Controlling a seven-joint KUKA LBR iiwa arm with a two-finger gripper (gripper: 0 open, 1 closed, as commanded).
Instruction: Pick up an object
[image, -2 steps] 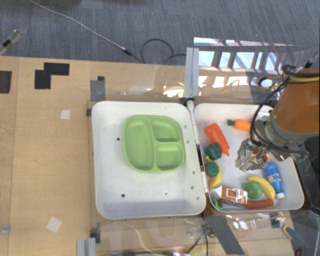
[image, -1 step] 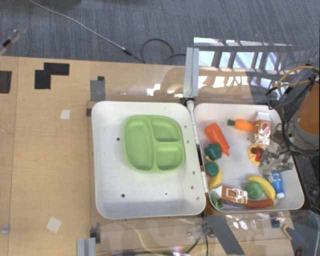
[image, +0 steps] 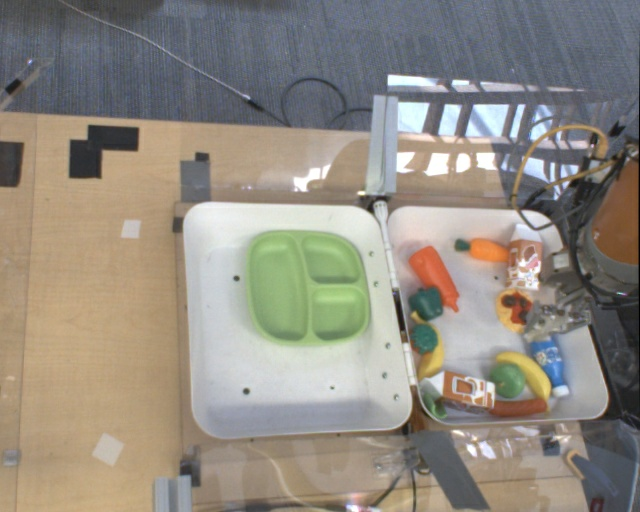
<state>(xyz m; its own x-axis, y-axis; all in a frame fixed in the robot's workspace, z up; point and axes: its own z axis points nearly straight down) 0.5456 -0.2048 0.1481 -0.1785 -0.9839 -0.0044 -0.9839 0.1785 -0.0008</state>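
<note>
Toy food lies scattered in the right bin (image: 598, 400), none of it visibly between the gripper's (image: 556, 318) fingers; whether the jaws are released or clenched cannot be told. Gripper hangs at bin's right side, just beside a yellow-and-red toy (image: 512, 308). Blue bottle (image: 549, 364) just nearer. Banana (image: 531, 371) and green ball (image: 507, 380) near. Orange bottle (image: 434, 276), carrot (image: 485, 249) further left. Left bin (image: 215, 380) holds a green divided plate (image: 306, 287).
</note>
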